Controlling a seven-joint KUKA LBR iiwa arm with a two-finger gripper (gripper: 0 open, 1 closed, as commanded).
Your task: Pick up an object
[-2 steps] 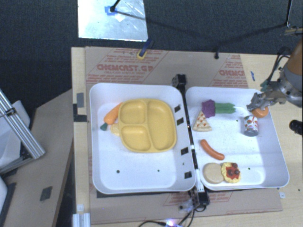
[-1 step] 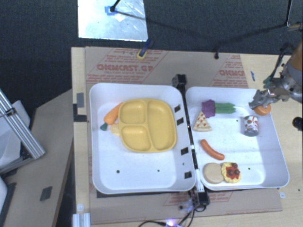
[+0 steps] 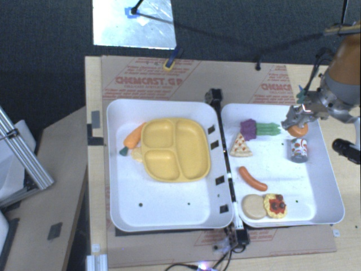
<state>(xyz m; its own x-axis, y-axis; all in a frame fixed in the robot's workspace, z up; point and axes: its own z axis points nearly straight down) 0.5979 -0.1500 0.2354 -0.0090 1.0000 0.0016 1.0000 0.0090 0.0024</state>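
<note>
Camera view, upper right of frame: gripper (image 3: pixel 297 119) dips over the orange piece (image 3: pixel 299 131) by the can (image 3: pixel 298 149); finger state, cannot tell.

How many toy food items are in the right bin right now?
7, unless the gripper hides more: purple-and-green vegetable at the back, orange piece under the gripper, can, pizza slice, sausage, cookie and spaghetti at the front.
</note>
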